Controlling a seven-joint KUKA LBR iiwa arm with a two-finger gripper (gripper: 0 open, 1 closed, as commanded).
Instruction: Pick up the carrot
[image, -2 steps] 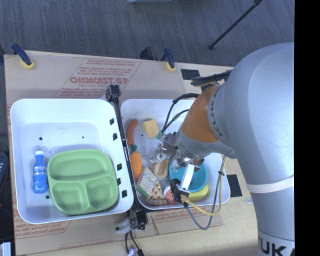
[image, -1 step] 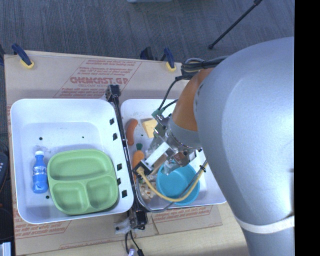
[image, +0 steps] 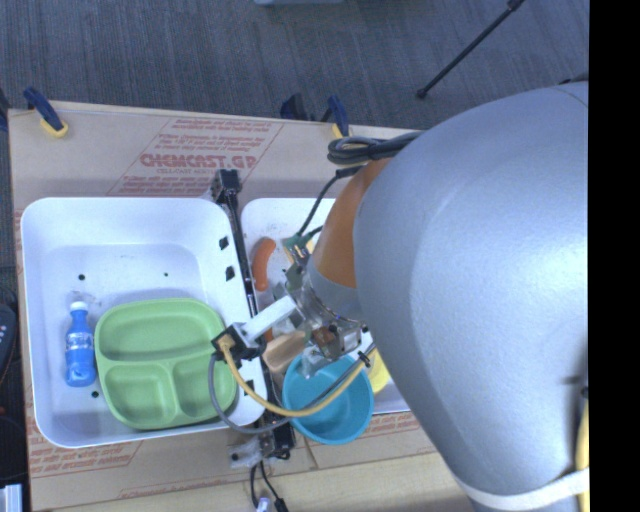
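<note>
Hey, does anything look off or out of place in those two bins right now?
Nothing is spilled or broken. The blue bottle lies on its side beside the green tray in the left bin. The carrot lies in the right bin.

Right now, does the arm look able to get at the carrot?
Probably yes. The carrot lies exposed in the right bin near the divider, with the gripper just below it in the same bin and nothing lying over it.

Arm (image: 480, 290) in from the right — big grey body looming.
Orange band (image: 340, 240) above the wrist, gripper (image: 315, 335) pointed down; its fingers are hidden — their state can't be read.
</note>
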